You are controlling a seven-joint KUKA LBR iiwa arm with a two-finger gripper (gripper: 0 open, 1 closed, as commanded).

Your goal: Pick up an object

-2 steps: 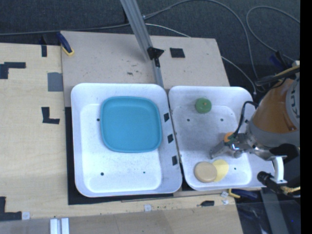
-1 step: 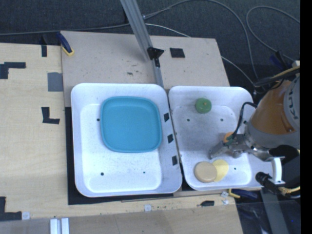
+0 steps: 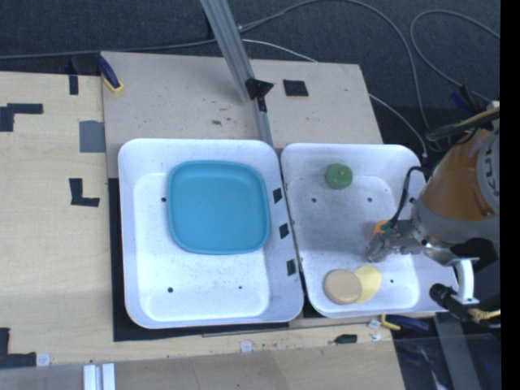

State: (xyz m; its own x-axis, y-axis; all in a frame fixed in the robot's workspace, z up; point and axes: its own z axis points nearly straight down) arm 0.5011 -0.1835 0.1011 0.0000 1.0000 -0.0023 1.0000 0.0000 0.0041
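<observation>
In the right bin point(image 3: 313, 157) a small green round object point(image 3: 339, 175) sits near the back. A tan round disc point(image 3: 342, 287) lies at the front, overlapping a pale yellow piece point(image 3: 369, 280) beside it. My gripper point(image 3: 378, 249) hangs low over the bin floor at the right side, just above and right of the tan disc. The arm's orange band and grey wrist come in from the right. Nothing shows between the fingertips.
The left bin point(image 3: 142, 287) holds a square blue plate point(image 3: 218, 206). A grey metal pole point(image 3: 236, 51) slants over the bench behind the bins. Cables run across the dark floor at the back right.
</observation>
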